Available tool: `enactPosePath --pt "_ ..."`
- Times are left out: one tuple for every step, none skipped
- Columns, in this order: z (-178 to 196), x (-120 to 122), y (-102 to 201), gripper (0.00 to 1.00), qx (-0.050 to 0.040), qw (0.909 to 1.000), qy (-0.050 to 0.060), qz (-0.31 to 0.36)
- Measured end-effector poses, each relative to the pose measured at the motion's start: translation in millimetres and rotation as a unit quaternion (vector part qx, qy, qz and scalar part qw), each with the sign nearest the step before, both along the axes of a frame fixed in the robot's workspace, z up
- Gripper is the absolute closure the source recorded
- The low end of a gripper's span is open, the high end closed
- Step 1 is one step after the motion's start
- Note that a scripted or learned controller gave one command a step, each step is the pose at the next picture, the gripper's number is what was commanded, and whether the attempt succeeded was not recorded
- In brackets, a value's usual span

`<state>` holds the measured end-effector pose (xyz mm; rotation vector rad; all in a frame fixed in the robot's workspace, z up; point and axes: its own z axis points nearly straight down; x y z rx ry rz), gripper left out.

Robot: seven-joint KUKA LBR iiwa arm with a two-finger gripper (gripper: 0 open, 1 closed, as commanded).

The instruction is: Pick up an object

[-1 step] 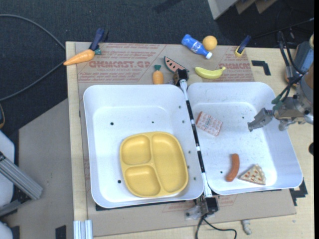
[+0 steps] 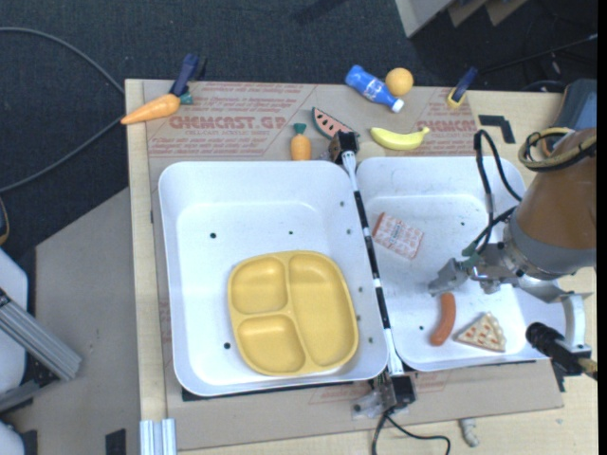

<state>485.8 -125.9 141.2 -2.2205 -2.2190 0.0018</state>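
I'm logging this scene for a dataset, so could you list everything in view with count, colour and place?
bins: 2, white, side by side on the bench
divided tray: 1, yellow, three compartments, in the left bin
sausage: 1, red-orange, right bin, near its front
pizza slice: 1, tan with red, right bin, just right of the sausage
packet: 1, pale with a red pattern, right bin, near the divider
banana: 1, yellow, bench behind the right bin
bottle: 1, blue and white, behind the banana
orange ball: 1, beside the bottle
watermelon slice: 1, red, behind the left bin
carrots: 2, orange, large at the back left, small by the watermelon slice
arm: 1, grey and orange, over the right bin
gripper: 1, grey, above the sausage
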Motion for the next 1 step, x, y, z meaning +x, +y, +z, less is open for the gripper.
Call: enactPosePath --pt "-57.0 -5.6 18.5 0.00 -0.0002 1.0000 -0.001 0.000"
